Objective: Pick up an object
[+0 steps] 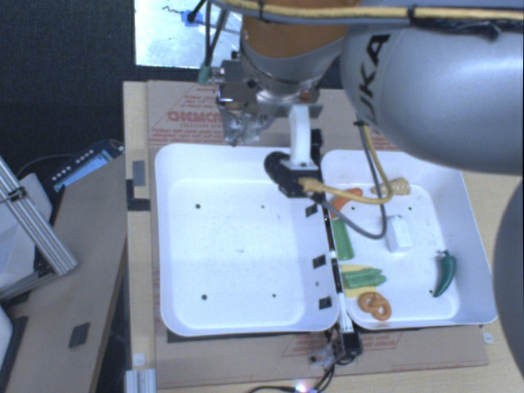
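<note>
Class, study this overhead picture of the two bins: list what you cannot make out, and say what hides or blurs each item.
- Gripper: its finger state is blurred in the camera view.
- Orange item in the right bin: partly covered by the yellow cable; identity unclear.
- White block: too small to identify.
- Right bin's far corner: hidden by the arm.

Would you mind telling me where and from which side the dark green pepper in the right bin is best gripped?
I'd take the dark green pepper across its thicker middle, coming straight down from above. It lies flat and alone near the right bin's outer wall, running roughly top to bottom in the camera view, so the fingers should probably close across its narrow width, left to right.
</note>
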